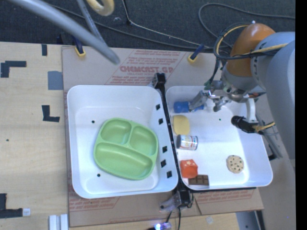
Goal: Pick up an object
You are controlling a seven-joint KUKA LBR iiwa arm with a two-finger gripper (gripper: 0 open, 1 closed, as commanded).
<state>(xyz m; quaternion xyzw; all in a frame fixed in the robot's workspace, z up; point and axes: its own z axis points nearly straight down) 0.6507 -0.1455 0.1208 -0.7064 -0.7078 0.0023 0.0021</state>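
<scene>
The gripper (207, 103) hovers with fingers spread wide and empty just at three o'clock of the blue object (181, 107) in the right bin (249, 147) – closing there risks pinching air – or nudging it away

A green divided plate (126, 148) lies in the left white bin (76, 99). Both bins rest on a brown cardboard sheet (144, 63) over the wooden bench (29, 147). Black cables (211, 11) trail across the dark floor at the far side.
</scene>
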